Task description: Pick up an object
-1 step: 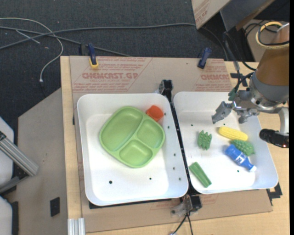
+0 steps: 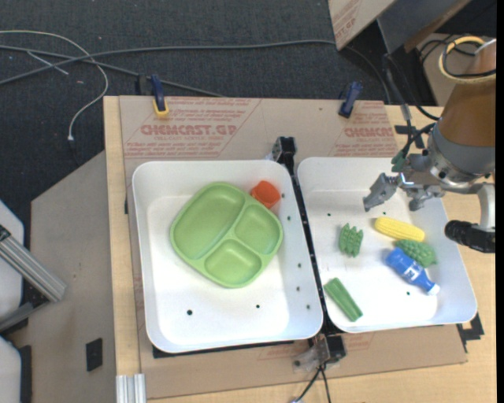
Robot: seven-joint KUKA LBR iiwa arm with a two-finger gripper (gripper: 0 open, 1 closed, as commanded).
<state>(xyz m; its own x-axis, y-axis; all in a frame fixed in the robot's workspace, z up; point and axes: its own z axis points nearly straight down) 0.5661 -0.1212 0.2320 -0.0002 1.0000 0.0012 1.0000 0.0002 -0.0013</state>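
The grey robot arm with its orange band runs off the right edge, upper part cut away. A small orange object sits partly hidden behind the green divided plastic plate. A brown cardboard box is cropped at the top.

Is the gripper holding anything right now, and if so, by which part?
Nothing is held. The gripper hangs above the right bin with nothing between its fingers; the corn cob lies apart below it.
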